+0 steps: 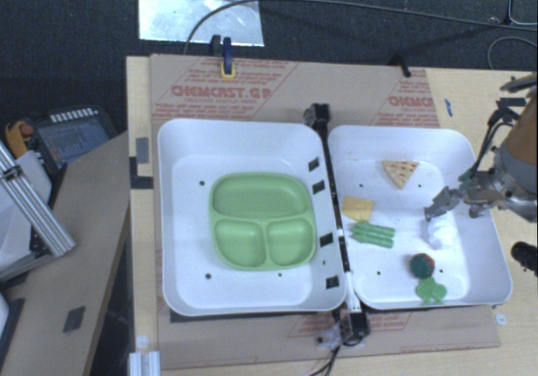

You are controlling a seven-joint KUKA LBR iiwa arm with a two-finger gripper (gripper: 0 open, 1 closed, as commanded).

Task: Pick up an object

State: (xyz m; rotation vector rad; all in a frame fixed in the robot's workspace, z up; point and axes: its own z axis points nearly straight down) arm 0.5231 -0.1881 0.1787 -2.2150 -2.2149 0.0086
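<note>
Camera view: both white bins seen from above at a slant, arm entering from the right.
Green leafy piece (431, 289): nearest item, lying flat by the front wall of the right bin (471, 294); looks thin and floppy, poor to pinch.
Red-and-green ball (422, 264): just behind the leafy piece, touching or almost touching it; rounded, probably light, likely to roll off the fingers.
White lump (440, 235): the likeliest target, since it lies just below the gripper (445, 203); pale against the bin floor, outline hard to read; looks small, light and soft. Best taken across its narrow middle.
Green pod-shaped piece (372, 235): centre-left of the right bin, long and ridged; should be stiff enough to grip across its short axis.
Yellow block (357, 209): just behind the pod piece; flat-sided, probably the easiest to grip.
Gripper: hovering over the right bin's right side, near the white lump; whether it is spread or closed I cannot tell, and nothing is seen held in it.
Tan wedge (401, 171): far part of the right bin, well apart; thin, grippable at its edges.
Green divided plate (261, 220): in the left bin (185, 172), not a candidate.
</note>
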